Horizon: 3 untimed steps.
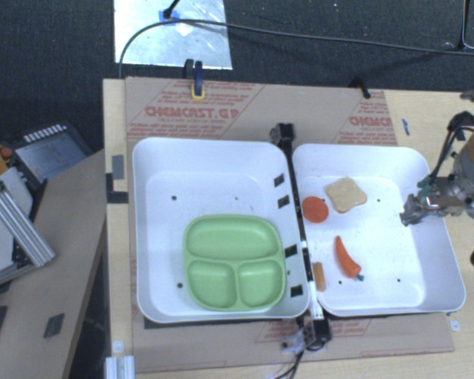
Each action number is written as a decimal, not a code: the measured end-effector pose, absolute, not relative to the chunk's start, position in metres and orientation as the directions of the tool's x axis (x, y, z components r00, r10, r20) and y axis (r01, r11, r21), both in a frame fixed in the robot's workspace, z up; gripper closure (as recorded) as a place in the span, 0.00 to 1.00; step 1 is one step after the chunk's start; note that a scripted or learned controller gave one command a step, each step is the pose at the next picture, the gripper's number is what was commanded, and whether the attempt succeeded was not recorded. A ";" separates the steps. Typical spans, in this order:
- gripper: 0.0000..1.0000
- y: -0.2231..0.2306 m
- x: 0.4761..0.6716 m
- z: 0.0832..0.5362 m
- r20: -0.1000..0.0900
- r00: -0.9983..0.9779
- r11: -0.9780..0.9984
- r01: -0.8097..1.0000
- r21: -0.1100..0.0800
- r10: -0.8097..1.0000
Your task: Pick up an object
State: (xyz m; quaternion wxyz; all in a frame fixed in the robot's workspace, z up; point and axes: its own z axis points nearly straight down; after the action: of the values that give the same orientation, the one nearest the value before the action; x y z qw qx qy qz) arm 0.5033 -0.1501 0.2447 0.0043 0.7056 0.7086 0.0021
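The right bin (434, 287) holds a tan slice of bread (346, 194), a round red tomato piece (314, 209), an orange-red pepper or carrot (347, 257) and a small brown sausage-like piece (319, 275) by the bin's left wall. My gripper (411, 212) hangs over the right side of this bin, well to the right of the bread. Nothing shows between its fingers.
The left bin (158, 164) holds a green three-compartment plate (233, 261). A black clip (284, 134) sits where the bins meet at the back. Cardboard lies under both bins. A grey box (51, 156) and metal rail (16, 227) stand at the left.
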 end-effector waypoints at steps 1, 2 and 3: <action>1.00 -0.151 0.505 0.281 -0.002 -0.004 0.004 1.000 0.006 1.000; 1.00 -0.095 0.516 0.283 0.001 -0.009 0.009 1.000 0.004 1.000; 1.00 -0.038 0.528 0.266 0.002 -0.010 0.010 1.000 0.000 1.000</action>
State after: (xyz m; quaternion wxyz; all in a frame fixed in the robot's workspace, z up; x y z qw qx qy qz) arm 0.5283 -0.0381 0.2663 -0.0007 0.7036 0.7106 0.0010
